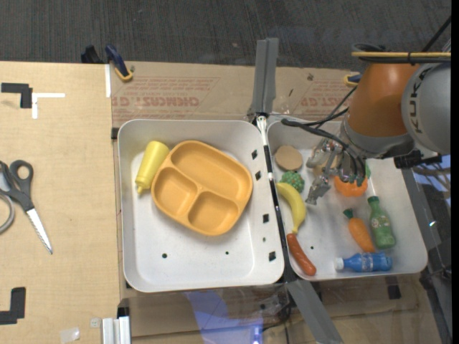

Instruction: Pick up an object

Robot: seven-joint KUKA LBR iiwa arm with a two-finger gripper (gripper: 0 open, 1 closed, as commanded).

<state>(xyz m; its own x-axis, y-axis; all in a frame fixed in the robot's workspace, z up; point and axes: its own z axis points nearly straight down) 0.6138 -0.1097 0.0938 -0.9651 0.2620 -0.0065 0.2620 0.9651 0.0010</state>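
I am hovering the gripper [331, 174], fingers spread and holding nothing, in the right bin [409, 264]; the banana [292, 203] is lying just left, long axis running toward me.

Robotics laboratory test bench, seen from above. Grey industrial arm with orange band [384, 99] entering from the right, trailing loose black cables [315, 126]. Two shallow white bins [193, 278] set side by side on a sheet of printed cardboard [186, 99], clipped at its far left corner by a blue clamp [118, 61]. Plastic toy food as test objects: banana [292, 205], carrot [361, 235], sausage [301, 255], small bottles [364, 263], and a yellow compartment tray [199, 186]. Black tape corner marks [18, 94] on the pale wooden benchtop [57, 264] at left, with scissors [27, 201] lying nearby. Dark carpeted floor [179, 13] beyond the far edge.
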